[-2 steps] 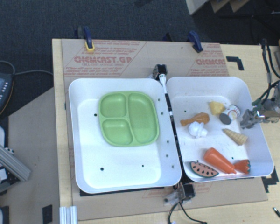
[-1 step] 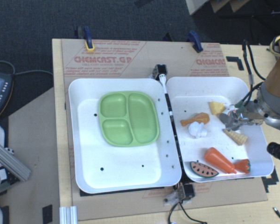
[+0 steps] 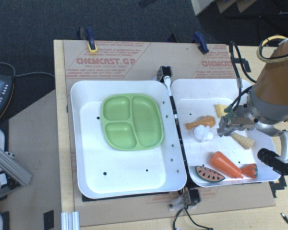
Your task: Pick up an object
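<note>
Camera view: I see the gripper (image 3: pixel 226 127) low in the right bin (image 3: pixel 197 87), beside the white ball (image 3: pixel 201 134); I cannot tell its fingers' state.

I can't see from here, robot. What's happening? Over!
Gripper low over the right bin, nothing seen held. Nearest: white lump, ice cream cone. Carrot and watermelon slice farther off.

Grey arm (image 3: pixel 273 107) with broad orange band (image 3: pixel 276 75), black cables (image 3: pixel 237 71) alongside, dark metal gripper (image 3: pixel 229 126) at its end.
</note>
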`<act>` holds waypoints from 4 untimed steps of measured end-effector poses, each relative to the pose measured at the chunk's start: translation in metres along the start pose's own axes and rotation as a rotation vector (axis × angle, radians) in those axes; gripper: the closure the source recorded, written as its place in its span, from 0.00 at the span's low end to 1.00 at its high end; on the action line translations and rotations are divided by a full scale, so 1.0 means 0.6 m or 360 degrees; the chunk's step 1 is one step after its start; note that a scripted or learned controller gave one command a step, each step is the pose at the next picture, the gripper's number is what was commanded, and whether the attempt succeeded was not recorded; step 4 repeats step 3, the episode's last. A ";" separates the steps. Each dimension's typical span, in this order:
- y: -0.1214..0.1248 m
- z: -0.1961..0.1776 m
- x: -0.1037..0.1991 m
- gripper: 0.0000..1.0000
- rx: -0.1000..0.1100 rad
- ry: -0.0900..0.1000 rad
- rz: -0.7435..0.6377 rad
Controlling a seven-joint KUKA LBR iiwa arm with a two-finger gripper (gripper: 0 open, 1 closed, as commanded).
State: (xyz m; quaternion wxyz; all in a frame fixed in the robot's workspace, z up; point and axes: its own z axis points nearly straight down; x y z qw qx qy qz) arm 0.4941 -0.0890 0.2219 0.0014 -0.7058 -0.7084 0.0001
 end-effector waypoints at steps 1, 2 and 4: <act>0.013 -0.019 0.091 1.00 -0.0008 -0.0001 -0.0006; 0.028 -0.027 0.176 1.00 -0.0008 -0.0002 -0.0002; 0.034 -0.014 0.237 1.00 -0.0003 -0.0003 0.0001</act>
